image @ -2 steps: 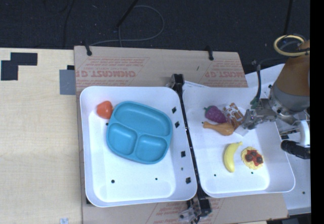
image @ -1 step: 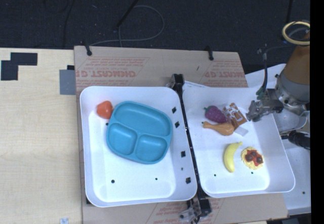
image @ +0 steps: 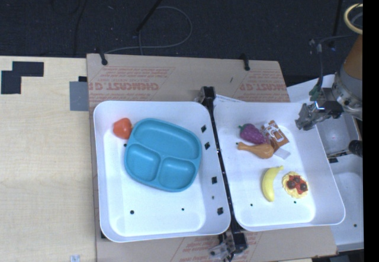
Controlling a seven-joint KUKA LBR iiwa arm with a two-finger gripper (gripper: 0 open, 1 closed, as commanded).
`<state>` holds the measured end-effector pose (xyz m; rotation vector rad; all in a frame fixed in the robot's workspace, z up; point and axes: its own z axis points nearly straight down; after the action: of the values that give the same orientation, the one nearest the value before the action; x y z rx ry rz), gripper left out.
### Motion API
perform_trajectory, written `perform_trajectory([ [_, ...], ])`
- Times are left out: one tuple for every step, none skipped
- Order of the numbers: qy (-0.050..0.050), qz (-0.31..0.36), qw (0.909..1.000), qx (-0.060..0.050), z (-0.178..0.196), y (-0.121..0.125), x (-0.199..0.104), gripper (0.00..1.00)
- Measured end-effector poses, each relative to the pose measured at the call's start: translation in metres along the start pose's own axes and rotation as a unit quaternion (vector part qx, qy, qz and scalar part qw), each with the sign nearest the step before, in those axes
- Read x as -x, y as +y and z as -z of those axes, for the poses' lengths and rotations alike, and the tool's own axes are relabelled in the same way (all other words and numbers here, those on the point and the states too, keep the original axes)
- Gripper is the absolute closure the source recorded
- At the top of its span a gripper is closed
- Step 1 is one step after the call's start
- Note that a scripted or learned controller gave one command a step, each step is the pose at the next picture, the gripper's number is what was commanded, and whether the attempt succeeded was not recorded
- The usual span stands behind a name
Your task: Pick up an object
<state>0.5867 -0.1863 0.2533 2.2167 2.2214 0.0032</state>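
The right bin (image: 320,196) holds a purple grape bunch (image: 253,133), a brown drumstick (image: 258,149), a small red-and-white packet (image: 276,133), a yellow banana (image: 270,183) and a round yellow piece with red topping (image: 295,184). In the left bin (image: 118,213) lie a blue divided plate (image: 162,154) and a red tomato (image: 122,128). My gripper (image: 310,115) hovers at the right bin's upper right rim, right of the packet and apart from every object. Nothing shows between its fingers.
Both bins rest on a brown cardboard sheet (image: 177,80) over a pale wooden bench (image: 41,166). A black divider strip (image: 216,160) runs between the bins. Cables lie on the dark floor (image: 166,18) behind.
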Motion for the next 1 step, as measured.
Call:
perform_trajectory([
  [0.000,0.000,1.0000,-0.001,0.0421,0.0005,0.0009,1.00],
])
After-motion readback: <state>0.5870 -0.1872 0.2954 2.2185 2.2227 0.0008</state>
